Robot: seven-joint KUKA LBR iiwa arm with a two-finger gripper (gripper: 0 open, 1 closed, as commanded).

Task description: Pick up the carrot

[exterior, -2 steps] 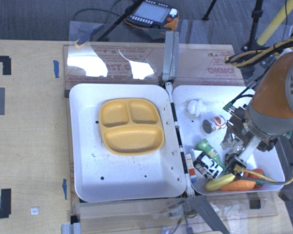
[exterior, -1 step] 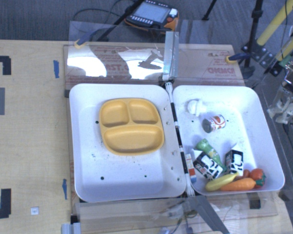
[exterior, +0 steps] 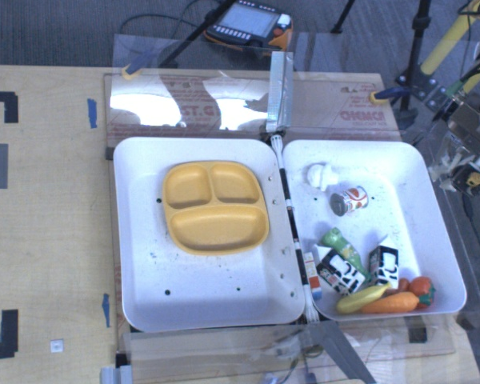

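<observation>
Camera view, left to right: yellow divided plate (exterior: 216, 206) noted in left bin (exterior: 136, 238); carrot (exterior: 394, 302) located in right bin (exterior: 432, 206) at its near-right corner, long axis roughly left-right, touching banana (exterior: 360, 298). Gripper finger state cannot be told.
</observation>
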